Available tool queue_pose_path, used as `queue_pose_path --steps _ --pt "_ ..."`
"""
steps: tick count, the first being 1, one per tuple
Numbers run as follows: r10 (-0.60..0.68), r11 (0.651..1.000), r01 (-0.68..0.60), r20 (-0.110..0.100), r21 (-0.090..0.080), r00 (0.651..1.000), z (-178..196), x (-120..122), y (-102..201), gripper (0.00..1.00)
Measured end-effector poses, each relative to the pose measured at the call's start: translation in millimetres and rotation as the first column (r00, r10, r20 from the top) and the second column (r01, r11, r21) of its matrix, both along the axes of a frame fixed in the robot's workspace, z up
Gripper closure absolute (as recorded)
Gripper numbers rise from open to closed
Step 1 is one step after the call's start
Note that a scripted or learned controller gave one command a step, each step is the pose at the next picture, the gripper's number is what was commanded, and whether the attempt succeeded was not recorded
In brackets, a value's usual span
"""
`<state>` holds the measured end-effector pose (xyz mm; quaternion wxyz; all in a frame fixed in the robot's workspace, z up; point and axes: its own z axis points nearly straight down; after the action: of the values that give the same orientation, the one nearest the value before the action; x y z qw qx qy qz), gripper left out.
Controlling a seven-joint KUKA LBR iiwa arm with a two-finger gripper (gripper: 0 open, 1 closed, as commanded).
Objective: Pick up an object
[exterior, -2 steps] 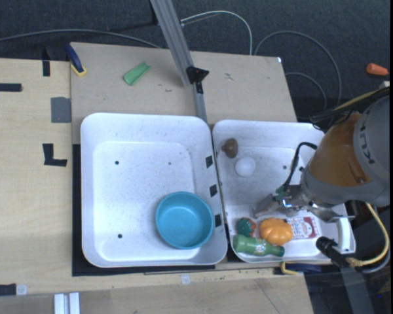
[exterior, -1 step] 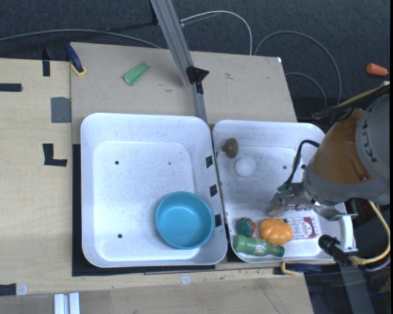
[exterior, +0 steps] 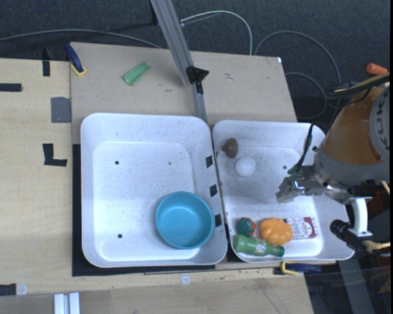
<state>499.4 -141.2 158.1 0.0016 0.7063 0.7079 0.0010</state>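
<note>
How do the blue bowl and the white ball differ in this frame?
The blue bowl sits in the left bin; the white ball lies in the right bin. The blue bowl is far larger and open-topped; the white ball is small and round. Both rest untouched.

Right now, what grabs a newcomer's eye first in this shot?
The round blue plastic bowl stands out first, alone at the near right corner of the left white bin. Next, the grey arm's gripper hangs over the right white bin, near its middle. Below it, a cluster sits along that bin's near edge: a rounded orange toy, a green bottle-like object and a flat red-and-white packet.
</note>
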Motion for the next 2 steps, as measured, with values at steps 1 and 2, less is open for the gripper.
queue_pose_path --steps 1,2 --pt "-0.001 1.0 0.001 0.0 0.0 1.0 53 1 0 1.0" --pt "0.004 1.0 -0.004 -0.004 0.003 1.0 62 6 46 1.0"
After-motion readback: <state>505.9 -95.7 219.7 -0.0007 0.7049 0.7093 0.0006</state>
